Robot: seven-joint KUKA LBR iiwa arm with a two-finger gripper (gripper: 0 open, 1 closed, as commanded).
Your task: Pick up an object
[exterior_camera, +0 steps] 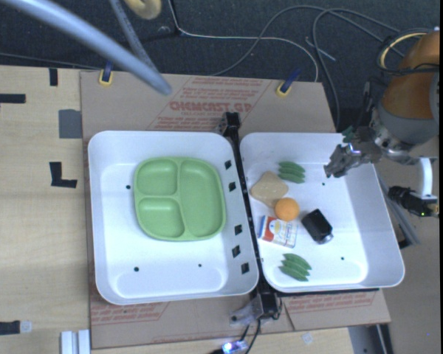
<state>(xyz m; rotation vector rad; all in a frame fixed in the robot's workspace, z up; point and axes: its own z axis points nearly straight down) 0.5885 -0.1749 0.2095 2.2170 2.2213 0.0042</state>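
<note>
The right bin (369,220) holds several small objects: a green leafy piece (292,171), a tan bread-like piece (269,189), an orange ball (286,209), a black block (317,226), a small red and white carton (279,231) and a second green piece (296,266). My gripper (340,161) hangs over the bin's upper right part, above and to the right of these objects. Nothing is seen between its fingers.
The left bin (111,198) bears a green divided plate (180,198). A black divider (240,198) joins the two bins. Cables (310,28) trail across the dark floor behind the bench. The arm's grey body (410,113) stands at the right.
</note>
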